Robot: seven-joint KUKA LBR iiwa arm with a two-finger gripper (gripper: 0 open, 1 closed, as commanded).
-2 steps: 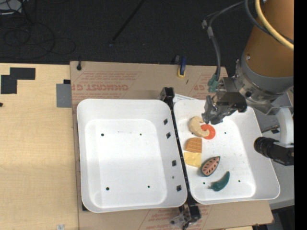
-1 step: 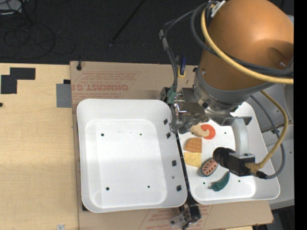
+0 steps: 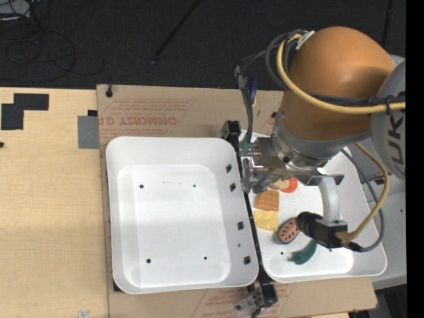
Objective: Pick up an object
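Now | claw (image 3: 255, 171) state untellable, at right bin (image 3: 371, 267) left wall | objects crowd beneath

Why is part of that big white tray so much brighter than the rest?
In the camera view, overhead light washes out the left bin near its middle, while its right side sits in soft shadow. The arm's orange band shows a mild sheen. Objects under the arm look slightly soft, and the background is dark.
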